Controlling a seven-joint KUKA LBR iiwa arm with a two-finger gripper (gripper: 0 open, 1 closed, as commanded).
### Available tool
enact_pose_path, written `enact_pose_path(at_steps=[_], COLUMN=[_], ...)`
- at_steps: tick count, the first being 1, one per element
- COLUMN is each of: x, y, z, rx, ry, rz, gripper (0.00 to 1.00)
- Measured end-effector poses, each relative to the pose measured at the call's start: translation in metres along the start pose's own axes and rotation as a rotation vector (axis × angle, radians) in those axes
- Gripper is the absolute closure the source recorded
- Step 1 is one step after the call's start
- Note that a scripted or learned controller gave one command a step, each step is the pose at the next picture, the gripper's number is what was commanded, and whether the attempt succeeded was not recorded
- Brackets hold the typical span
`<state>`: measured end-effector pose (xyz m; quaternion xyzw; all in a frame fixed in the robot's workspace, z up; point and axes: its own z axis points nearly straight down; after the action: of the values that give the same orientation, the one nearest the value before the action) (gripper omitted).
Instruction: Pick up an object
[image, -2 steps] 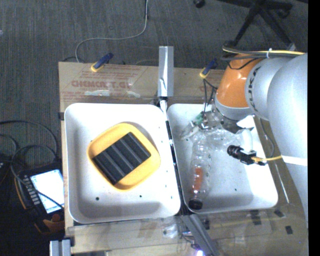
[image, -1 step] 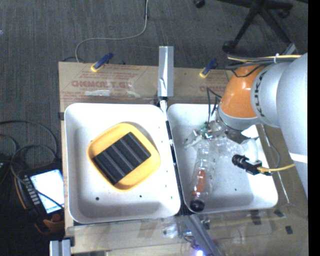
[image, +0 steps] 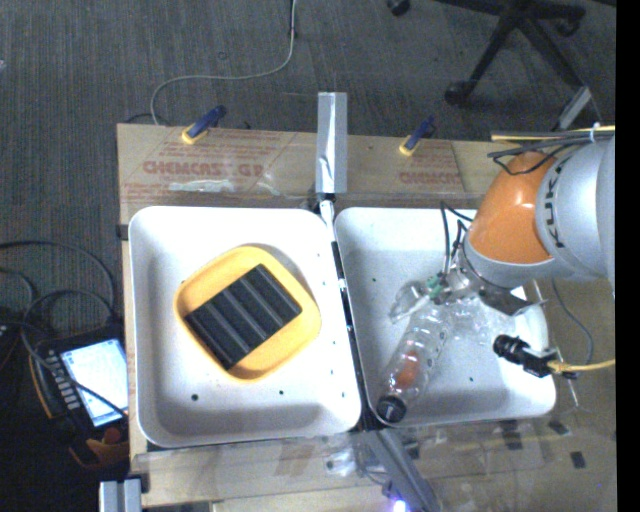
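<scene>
clear bottle (image: 412, 352) lies in right bin (image: 372, 262), yellow tray (image: 248, 311) in left bin (image: 160, 250); fingers' state unclear.

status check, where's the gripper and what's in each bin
Gripper low in the right bin, over the clear plastic bottle; no hold confirmed. Bottle lying flat, dark cap toward the near rim. Yellow and black block alone in the left bin.

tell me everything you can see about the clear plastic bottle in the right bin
The clear plastic bottle lies on its side on the floor of the right bin, slanting from upper right to lower left. Its dark cap points at the bin's near left corner, touching or nearly touching the rim. The body is see-through and looks crumpled, with an orange-brown patch showing near the neck. Its upper end sits under the arm's tool, where glare hides any contact.
</scene>
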<state>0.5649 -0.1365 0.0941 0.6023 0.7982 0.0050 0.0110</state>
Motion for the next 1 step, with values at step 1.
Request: enact_pose_path(at_steps=[1], x=[-0.0545], y=[0.049], z=[0.0051], rx=[0.011], ry=[0.007], rz=[0.242], gripper=[0.0])
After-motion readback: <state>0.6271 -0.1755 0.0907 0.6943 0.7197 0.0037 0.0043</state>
